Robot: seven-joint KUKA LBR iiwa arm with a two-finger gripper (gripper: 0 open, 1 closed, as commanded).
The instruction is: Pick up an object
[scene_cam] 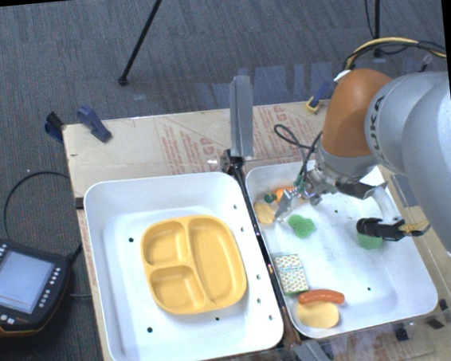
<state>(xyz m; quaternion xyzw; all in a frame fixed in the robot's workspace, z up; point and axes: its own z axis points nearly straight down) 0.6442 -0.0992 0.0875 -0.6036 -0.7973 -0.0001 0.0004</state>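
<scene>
- Green and knobbly, a small plastic broccoli-like toy (301,225) lies in the far-left part of the right white bin (397,290), just near of the gripper (290,201); it looks the likeliest thing to be picked.
- The gripper hangs low over that bin's far-left corner. Its metal fingers (283,206) appear slightly parted with nothing between them, though the slant of the view makes the gap hard to judge.
- Just left of the fingers sit a pale yellow rounded toy (265,212) and a small orange piece (281,195), so a careless descent could trap the wrong item or push one against the bin wall.
- To do the step well, the arm should centre over the green toy, part the fingers wider than it, and come straight down before closing.
- Other candidates lie apart nearer the camera: a patterned green-and-yellow card-like box (291,273), a red sausage toy (321,296) resting on a yellow disc (319,316).
- The left white bin (110,268) holds a yellow divided plastic tray (193,264), too broad for these fingers.
</scene>
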